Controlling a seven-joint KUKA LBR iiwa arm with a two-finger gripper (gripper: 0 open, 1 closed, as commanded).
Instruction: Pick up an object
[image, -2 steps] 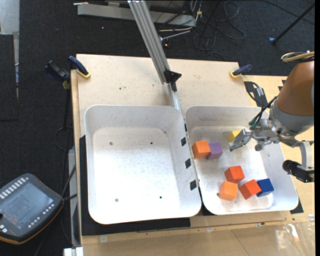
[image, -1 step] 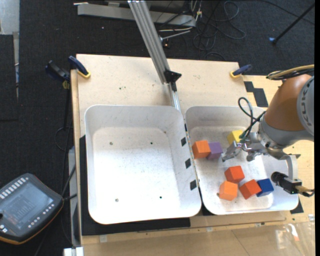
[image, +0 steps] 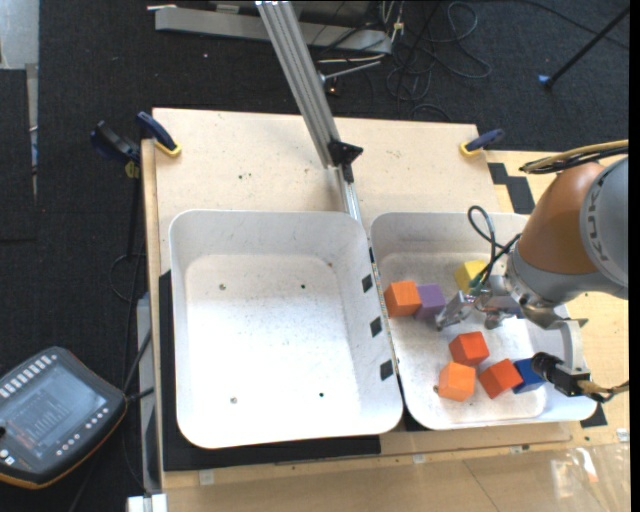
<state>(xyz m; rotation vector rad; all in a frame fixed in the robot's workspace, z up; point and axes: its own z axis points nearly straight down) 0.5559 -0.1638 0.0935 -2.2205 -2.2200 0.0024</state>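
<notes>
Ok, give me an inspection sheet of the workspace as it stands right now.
Surface: beige bench board bearing a left white bin and a right white bin.
Job's things: in the right bin, orange cubes, a purple cube, a yellow cube, a blue cube.
Clutter: nothing seen.
Gripper: gripper low over the right bin beside the purple cube; finger state unclear.
Cables: black cables on the floor behind.
Surroundings: blue-and-yellow clamps, teach pendant lower left.
</notes>
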